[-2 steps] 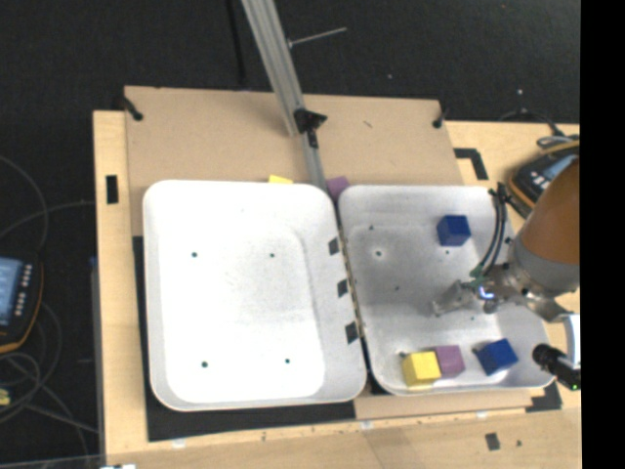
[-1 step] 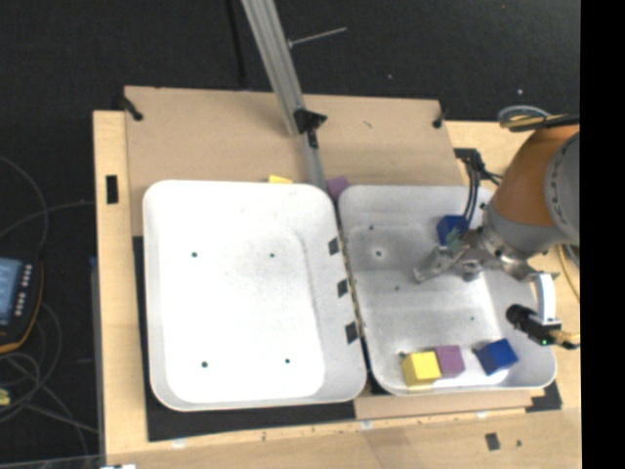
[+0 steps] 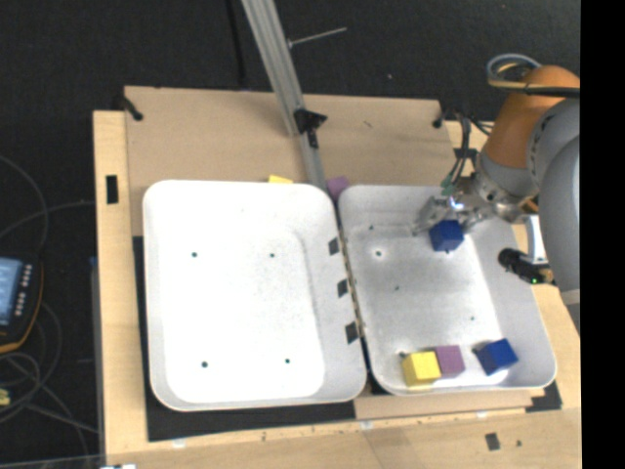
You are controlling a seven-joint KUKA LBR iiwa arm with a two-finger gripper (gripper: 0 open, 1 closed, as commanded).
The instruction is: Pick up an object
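1. The tabletop (image 3: 225, 130) is a tan board carrying two shallow white bins side by side, and I am looking down on them at a slant.
2. The left bin (image 3: 239, 291) has only a few dark specks on its floor, so I leave it alone.
3. The right bin (image 3: 444, 306) holds everything I care about, and the arm (image 3: 532, 140) reaches over its far right corner.
4. The hand (image 3: 451, 211) hangs low at the far end of the right bin, and a blue block (image 3: 446, 235) sits directly under its tips, touching or nearly so.
5. I cannot tell from this angle whether the hand is spread or closed, nor whether the block is actually caught in it.
6. Along the near wall of the right bin lie a yellow block (image 3: 422, 367), a purple block (image 3: 449, 359) touching it, and a second blue block (image 3: 496, 356) just beside them.
7. I judge the blue block under the hand to be light, stiff and smooth-sided, so it should slip easily if pinched on a corner.
8. I would take it across two opposite flat faces, square on, near its middle.
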